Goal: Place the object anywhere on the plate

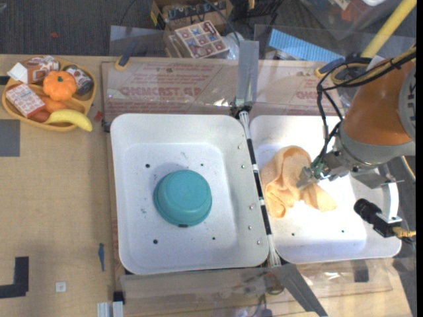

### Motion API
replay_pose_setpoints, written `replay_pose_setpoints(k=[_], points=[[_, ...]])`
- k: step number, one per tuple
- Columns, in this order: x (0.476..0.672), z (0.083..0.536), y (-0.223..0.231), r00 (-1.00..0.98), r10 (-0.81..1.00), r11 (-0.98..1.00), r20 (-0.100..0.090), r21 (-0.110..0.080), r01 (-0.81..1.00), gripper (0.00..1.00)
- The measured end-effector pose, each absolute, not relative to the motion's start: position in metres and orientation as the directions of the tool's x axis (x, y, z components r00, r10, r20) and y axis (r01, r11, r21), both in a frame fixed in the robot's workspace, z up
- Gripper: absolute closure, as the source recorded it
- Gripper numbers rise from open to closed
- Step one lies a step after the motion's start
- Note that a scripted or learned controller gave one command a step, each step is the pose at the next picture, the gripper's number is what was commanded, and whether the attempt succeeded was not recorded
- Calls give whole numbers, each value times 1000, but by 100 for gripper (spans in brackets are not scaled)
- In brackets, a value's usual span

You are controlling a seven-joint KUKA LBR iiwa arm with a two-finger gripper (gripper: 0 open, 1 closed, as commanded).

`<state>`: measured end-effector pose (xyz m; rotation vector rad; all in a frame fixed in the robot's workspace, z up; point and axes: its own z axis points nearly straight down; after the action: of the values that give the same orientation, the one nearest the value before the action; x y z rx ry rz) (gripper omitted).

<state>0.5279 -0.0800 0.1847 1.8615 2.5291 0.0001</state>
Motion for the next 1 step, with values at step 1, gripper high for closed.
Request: replay_pose_setpoints(k=[1], points=[[529,225,-80,-298,955,298,-2,2,955,100]])
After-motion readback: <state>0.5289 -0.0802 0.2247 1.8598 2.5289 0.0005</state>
